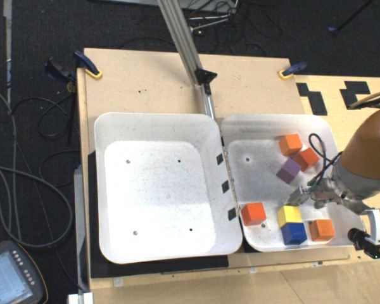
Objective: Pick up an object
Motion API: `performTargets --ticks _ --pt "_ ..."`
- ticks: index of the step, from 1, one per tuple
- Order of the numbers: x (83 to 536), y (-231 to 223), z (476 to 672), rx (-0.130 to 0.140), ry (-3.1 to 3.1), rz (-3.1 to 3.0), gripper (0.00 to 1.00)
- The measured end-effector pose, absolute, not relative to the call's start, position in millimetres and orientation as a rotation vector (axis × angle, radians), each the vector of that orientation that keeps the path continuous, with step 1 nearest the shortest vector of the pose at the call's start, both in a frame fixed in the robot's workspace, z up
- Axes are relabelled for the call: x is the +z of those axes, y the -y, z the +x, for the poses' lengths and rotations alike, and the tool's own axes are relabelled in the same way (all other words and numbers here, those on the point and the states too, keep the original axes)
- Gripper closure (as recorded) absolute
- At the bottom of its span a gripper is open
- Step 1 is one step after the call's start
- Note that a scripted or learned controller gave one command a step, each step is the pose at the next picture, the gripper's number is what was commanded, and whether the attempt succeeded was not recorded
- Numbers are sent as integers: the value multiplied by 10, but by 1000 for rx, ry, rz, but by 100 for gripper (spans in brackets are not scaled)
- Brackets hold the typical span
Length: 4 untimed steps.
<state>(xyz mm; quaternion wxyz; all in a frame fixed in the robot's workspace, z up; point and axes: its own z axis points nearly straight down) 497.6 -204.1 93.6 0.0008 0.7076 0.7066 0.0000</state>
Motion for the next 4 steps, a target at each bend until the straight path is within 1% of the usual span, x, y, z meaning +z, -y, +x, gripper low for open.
performTargets --ticks 1,2,3,4 --pt "1058 2043 4984 3 -2218 2220 100" --pt "1495 2012 5042 4 -2220 2214 100" --pt "1938 1963 5041 4 -2221 2213 100" --pt "2139 1965 5058 3 -2221 2215 100"
